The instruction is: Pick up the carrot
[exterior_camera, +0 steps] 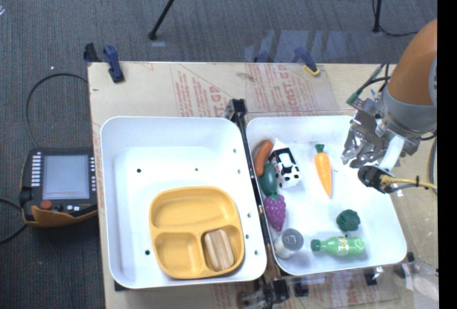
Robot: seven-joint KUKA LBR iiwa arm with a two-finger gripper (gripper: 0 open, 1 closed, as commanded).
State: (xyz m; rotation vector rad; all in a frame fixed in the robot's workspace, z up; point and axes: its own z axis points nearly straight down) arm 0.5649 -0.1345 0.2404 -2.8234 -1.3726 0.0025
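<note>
The carrot [324, 170] is orange with a small green top and lies lengthwise in the middle of the right bin [314, 130], top pointing away from me. My gripper [355, 152] hangs over the bin's right side, a short way right of the carrot and slightly above its upper end. Nothing shows between it and the carrot.
Around the carrot in the right bin lie a black-and-white cow toy [287, 168], a sausage [262, 153], purple grapes [275, 211], a broccoli piece [348, 220], a green bottle [340, 247] and a small can [290, 241]. The left bin holds a yellow divided plate [178, 213] with bread [218, 248].
</note>
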